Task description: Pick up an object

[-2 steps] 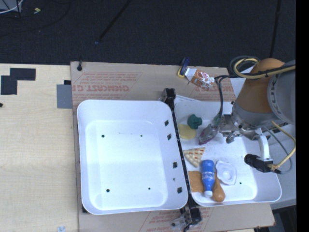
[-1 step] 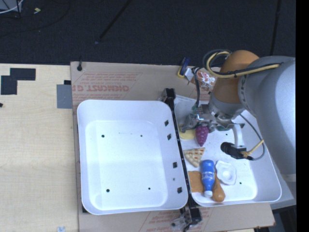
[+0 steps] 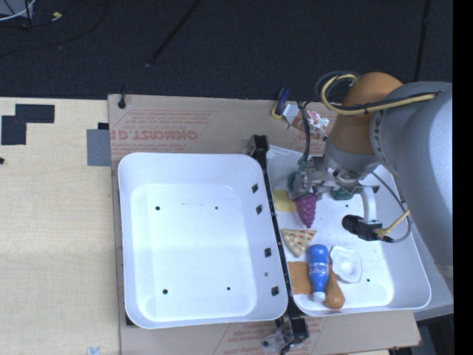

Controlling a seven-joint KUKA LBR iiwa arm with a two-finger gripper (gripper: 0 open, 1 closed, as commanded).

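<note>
arm (image 3: 384,124) reaches in from the right, gripper (image 3: 309,187) down in the right bin (image 3: 403,283), upper left part. purple grape bunch (image 3: 306,209) sits right under the fingertips, touching or nearly so; cannot tell whether the fingers are clamped on it or apart. yellow piece (image 3: 283,200) just left of the grapes. below: waffle wedge (image 3: 298,239), blue bottle (image 3: 318,270) lying over an orange item (image 3: 334,296), white cup (image 3: 346,263) beside the bottle. left bin (image 3: 140,191) alongside.

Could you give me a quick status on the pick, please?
Gripper low in right bin, over purple grapes. Nothing seen gripped. Blue bottle, waffle slice close by.
</note>
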